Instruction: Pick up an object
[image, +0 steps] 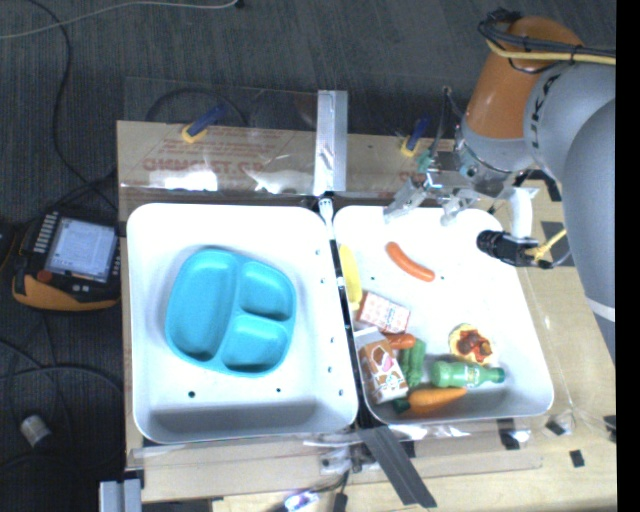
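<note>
Pincer hung spread wide, holding nothing, over right bin's far rim | sausage lay alone just below it | looked light, smooth, maybe slippery | best pinched across its middle

Two bins are set side by side on the bench. A divided tray is placed in the left bin. In the right bin, a sausage is set toward the back, while a bottle and carrot are grouped at the front.
</note>
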